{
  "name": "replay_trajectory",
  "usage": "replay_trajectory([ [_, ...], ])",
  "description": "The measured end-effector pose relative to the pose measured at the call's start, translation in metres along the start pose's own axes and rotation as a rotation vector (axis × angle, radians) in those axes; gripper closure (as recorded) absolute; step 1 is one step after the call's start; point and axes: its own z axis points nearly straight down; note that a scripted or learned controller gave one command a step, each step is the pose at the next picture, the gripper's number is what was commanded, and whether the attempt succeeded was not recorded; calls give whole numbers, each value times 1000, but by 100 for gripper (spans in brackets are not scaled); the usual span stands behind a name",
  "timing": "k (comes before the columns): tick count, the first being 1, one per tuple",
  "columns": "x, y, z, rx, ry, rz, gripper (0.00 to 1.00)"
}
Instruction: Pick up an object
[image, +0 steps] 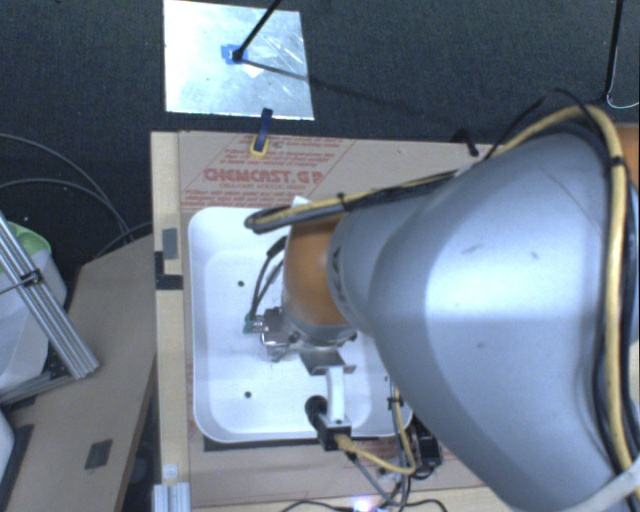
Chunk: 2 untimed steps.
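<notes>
Grey arm (500, 300) fills the right side, closest to the lens, reaching in from the right over the white bin (215, 300). Orange band (305, 270) sits above the wrist, pointing down into the bin's middle. Gripper (275, 340) hangs low over the bin floor; cannot tell whether it is released or clenched, as the wrist hides it. No object to pick up can be made out in the bin; the arm covers much of it. Brown cardboard (270, 165) with red lettering lies under the bin's far edge. Far off, a shiny metal sheet (240, 60) rests on dark carpet (80, 70).
</notes>
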Motion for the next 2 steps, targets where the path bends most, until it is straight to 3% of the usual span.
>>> replay_trajectory([
  [1,-38,82,-2,-10,-2,9,100],
  [2,9,-32,-11,7,1,-2,100],
])
